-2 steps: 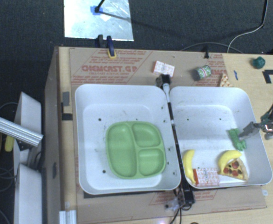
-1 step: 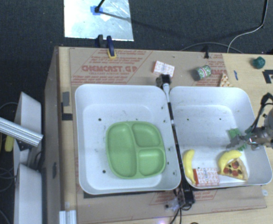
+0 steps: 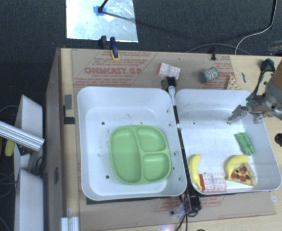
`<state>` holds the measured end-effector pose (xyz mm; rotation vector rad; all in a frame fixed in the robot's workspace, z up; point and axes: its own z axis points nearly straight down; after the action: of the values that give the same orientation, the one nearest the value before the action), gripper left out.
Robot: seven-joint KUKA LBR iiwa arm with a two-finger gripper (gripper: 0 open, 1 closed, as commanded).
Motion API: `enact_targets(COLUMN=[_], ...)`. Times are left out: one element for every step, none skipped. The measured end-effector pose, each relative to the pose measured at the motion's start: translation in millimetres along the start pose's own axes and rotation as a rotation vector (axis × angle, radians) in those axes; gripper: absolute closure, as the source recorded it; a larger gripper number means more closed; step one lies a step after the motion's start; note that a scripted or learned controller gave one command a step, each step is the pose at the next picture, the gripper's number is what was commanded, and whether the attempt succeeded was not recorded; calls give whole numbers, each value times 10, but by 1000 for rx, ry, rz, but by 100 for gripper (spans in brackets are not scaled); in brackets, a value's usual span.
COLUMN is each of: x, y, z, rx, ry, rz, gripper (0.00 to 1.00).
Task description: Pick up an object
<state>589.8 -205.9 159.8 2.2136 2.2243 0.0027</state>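
The likeliest pick is the green pea pod [image 3: 244, 143], lying loose on the floor of the right bin [image 3: 203, 105] toward its right wall, just below the jaws [image 3: 247, 113]. Those hang spread wide with nothing between them, one finger toward the bin's middle and one toward its right rim, apparently poised to come down on something. Further down, along the near edge, sit a pizza slice [image 3: 241, 170], a red-and-white packet [image 3: 213, 182] and a banana [image 3: 195, 168], bunched near the front wall. The left bin [image 3: 90, 129] holds a green divided plate [image 3: 140, 154], lying flat. On the counter [image 3: 112, 69] beyond the bins rests a small can [image 3: 210, 74] on its side.
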Motion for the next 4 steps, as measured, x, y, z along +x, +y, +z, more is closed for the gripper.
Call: enact_targets(x=[-8,-2,310,309], y=[-509,-899,-1030,-1018], z=[-10,270,751,644], rx=[2,4,2,-1], ry=[0,1,1,1], rz=[3,4,2,2], gripper=[0,0,0,100])
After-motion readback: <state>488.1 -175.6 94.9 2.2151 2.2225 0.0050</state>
